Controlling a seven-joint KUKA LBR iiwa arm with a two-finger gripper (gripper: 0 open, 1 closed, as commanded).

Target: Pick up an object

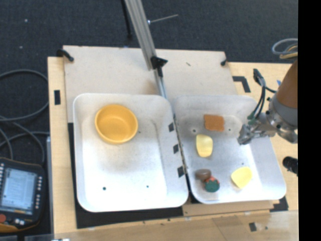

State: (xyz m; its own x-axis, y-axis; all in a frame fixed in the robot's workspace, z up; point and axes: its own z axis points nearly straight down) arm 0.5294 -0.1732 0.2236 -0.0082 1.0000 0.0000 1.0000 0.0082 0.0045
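Even, diffuse overhead light leaves the two white bins (125,195) bright and slightly washed out, with only faint shadows. The picture is soft and grainy throughout, and the dark floor (50,14) shows little detail.

A single fixed camera looks down on the counter (60,225) from above at a slant, far enough back to take in both white bins, the left bin (85,195) and the right bin (271,179), whole and side by side. Dark floor (60,19) lies along the top of the view, and the arm (288,99) comes in from its right side.
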